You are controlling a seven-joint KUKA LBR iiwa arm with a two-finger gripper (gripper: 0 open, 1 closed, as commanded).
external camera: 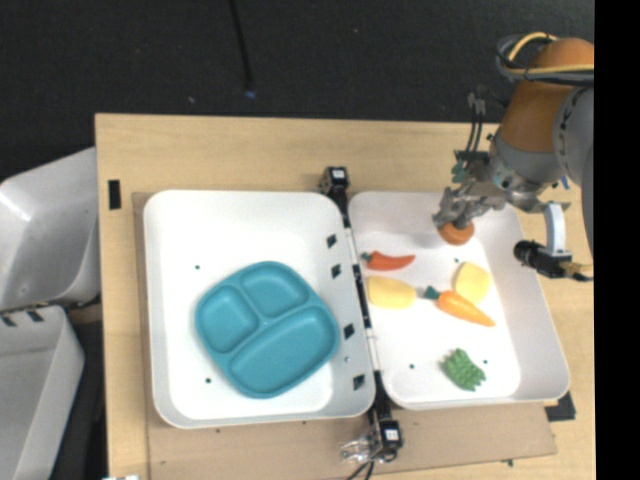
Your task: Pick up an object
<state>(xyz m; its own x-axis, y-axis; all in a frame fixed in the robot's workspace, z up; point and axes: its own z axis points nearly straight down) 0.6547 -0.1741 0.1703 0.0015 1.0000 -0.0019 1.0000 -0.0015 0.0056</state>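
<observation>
Hanging over the back of the right bin [530, 353], the gripper [457, 215] sits directly above a small orange ball [458, 233], apparently lined up to grab it; its opening cannot be told. Nearer lie a red chili [390, 261], yellow fruit [391, 293], carrot [463, 308] and green piece [463, 369]. The left bin [165, 368] carries a blue tray [265, 327].

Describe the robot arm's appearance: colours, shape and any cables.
The arm is rounded and thick, grey with a wide orange band above the wrist. Yellow and pale cables loop over its top. It narrows to a small, dark metallic gripper with thin wires running along the wrist.
</observation>
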